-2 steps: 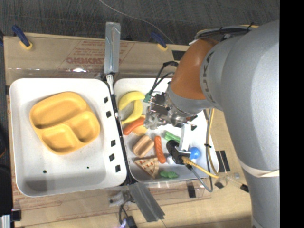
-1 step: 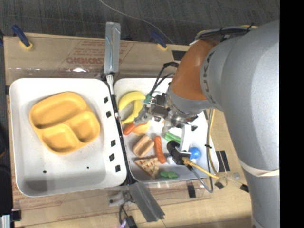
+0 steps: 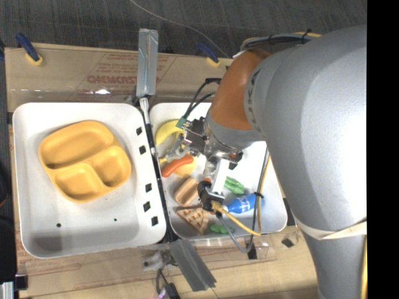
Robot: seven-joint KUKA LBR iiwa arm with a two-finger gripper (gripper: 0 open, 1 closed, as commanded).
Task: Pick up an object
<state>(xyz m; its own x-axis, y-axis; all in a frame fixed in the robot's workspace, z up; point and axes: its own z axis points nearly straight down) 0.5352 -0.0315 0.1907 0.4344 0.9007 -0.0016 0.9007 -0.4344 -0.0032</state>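
The right bin (image 3: pixel 274 213) holds several toy foods. A yellow banana-like piece (image 3: pixel 167 131) lies at its far left, with an orange carrot (image 3: pixel 177 166) below it. A brown bun (image 3: pixel 185 190) and a tan waffle-like slice (image 3: pixel 193 217) lie nearer the front. A green piece (image 3: pixel 235 184) and a blue piece (image 3: pixel 240 204) lie to the right. My gripper (image 3: pixel 198 149) is low inside this bin, just right of the banana and above the carrot. The arm's bulk hides the bin's right half.
In the left bin (image 3: pixel 37 229) rests a yellow divided plate (image 3: pixel 84 159). A ridge with black clips (image 3: pixel 148 185) separates the two bins. A small green piece (image 3: pixel 219 228) lies by the right bin's front wall. A grey metal bar (image 3: pixel 147 61) stands behind the bins.
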